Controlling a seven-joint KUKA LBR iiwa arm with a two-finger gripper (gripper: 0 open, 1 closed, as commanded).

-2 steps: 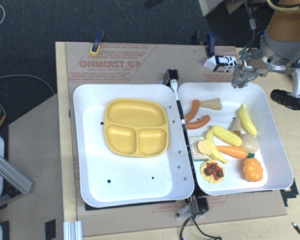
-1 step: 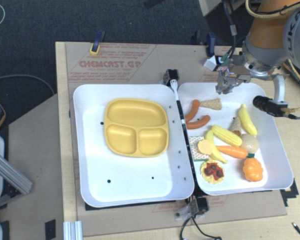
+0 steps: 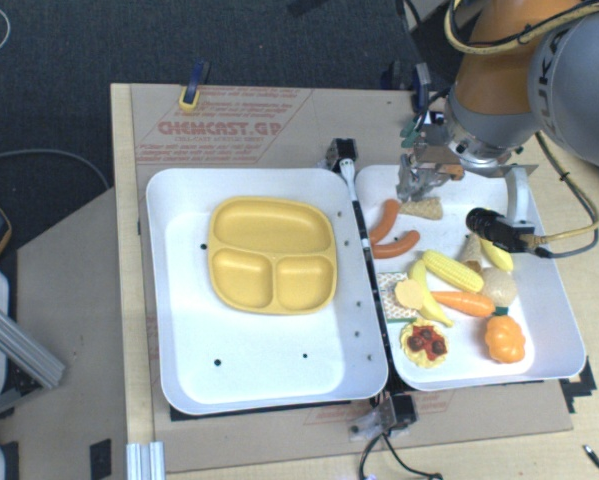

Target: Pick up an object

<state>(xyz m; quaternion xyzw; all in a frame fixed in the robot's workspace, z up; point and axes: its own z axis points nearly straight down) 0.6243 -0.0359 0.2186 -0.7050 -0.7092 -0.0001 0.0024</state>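
Observation:
My gripper [image 3: 416, 186] hangs over the far left part of the right bin [image 3: 559, 320], just above a tan bread slice [image 3: 428, 209]; whether it touches the slice is unclear. Two orange-red sausages [image 3: 383, 220] [image 3: 396, 244] lie just left of and below it. Nearer the front are a corn cob [image 3: 452, 270], a carrot [image 3: 463, 303], an orange pepper [image 3: 505, 338], a small pizza [image 3: 425, 341], a banana [image 3: 496, 256] and a pale onion [image 3: 500, 286].
The left bin [image 3: 179, 318] holds a yellow three-compartment plate [image 3: 272, 253]. A black rail [image 3: 364, 258] divides the bins. The arm's orange band [image 3: 509, 13] and a black cable fitting [image 3: 494, 228] hang over the right bin's far side.

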